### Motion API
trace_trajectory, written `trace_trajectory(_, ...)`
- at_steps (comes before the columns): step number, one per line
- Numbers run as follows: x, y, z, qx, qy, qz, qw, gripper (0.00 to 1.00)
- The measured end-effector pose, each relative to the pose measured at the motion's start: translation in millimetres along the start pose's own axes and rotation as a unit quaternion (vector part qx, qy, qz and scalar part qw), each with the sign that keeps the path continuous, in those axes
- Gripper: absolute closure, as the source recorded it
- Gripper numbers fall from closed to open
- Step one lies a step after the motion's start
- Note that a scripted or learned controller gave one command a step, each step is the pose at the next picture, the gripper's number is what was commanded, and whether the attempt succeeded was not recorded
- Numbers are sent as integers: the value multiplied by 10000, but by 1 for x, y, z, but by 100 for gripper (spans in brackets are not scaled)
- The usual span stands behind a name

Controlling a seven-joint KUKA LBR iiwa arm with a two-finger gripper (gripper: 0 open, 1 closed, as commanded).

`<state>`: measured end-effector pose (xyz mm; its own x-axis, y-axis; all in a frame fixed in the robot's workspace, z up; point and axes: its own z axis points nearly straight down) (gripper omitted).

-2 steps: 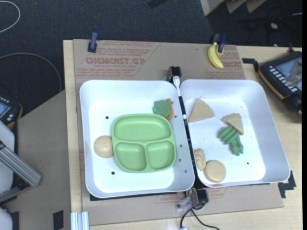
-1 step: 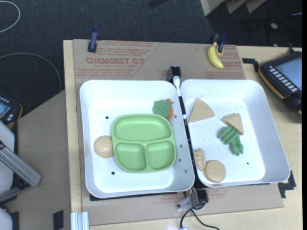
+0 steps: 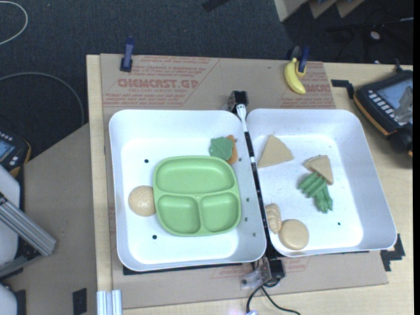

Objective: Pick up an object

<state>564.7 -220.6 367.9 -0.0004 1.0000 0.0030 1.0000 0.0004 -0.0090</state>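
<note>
The left bin (image 3: 125,130) holds a green divided plate (image 3: 196,195), a round tan bun (image 3: 141,201) touching the plate's left side, and a green broccoli-like piece (image 3: 223,147) with an orange bit at the plate's far right corner. In the right bin (image 3: 354,136) lie a tan triangular wedge (image 3: 274,151), a smaller wedge (image 3: 320,167), a green leafy piece (image 3: 316,190), a round tan bun (image 3: 294,234) and a small tan lump (image 3: 272,215) near the front left corner.
A yellow banana (image 3: 294,77) lies on the cardboard behind the right bin. A blue clamp (image 3: 127,55) sits at the back left. An orange-and-black device (image 3: 387,100) rests at the right edge. Cables run below the bins' front.
</note>
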Motion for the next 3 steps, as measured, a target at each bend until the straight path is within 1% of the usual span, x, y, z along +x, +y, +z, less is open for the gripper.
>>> trace_trajectory(1,-4,-30,-95,-111,-47,9,9999,100)
trace_trajectory(2,-3,-39,-173,-111,-47,-3,9999,100)
trace_trajectory(3,-2,-1,-59,2,0,-7,10000,100)
